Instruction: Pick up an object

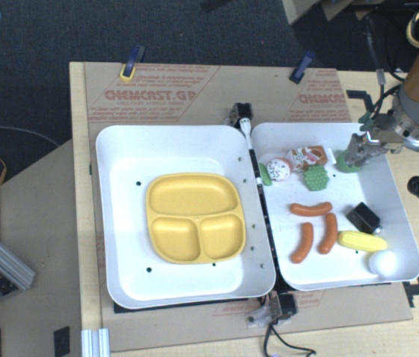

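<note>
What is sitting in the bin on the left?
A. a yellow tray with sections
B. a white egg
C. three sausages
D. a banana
A: the yellow tray lies in the left bin, while the sausages, the banana and the egg are all in the right bin.

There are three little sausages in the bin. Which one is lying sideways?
The top sausage lies crosswise in the right bin, above the others. The left sausage and right sausage below it stand lengthwise, side by side.
</note>
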